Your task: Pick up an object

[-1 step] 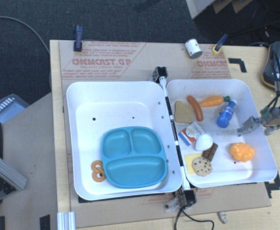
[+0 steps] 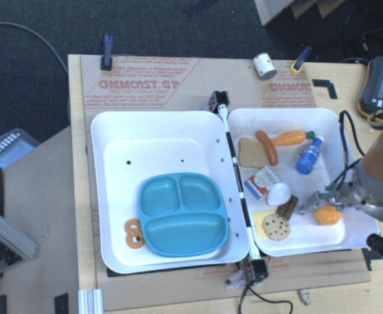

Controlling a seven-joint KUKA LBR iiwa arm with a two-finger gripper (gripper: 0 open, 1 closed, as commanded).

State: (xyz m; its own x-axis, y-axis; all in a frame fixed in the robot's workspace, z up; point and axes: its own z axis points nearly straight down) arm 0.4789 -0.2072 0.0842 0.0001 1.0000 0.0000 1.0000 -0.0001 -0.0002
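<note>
In the right bin [image 2: 240,120], a smooth white tray with rounded corners, the gripper [image 2: 325,200] sits low near the right wall, just beside a glossy orange fruit [image 2: 328,215]; its opening cannot be told. Nearby lie a blue bottle [image 2: 308,156], a carrot [image 2: 289,137], a sausage [image 2: 266,147], a bread slice [image 2: 250,153], a white egg [image 2: 279,193] and a chip cookie [image 2: 276,227]. The left bin [image 2: 112,136] bears a blue three-part plate [image 2: 182,213] and a pretzel [image 2: 135,233]. Both rest on a pale wooden bench [image 2: 145,84] above dark carpet [image 2: 34,18].
</note>
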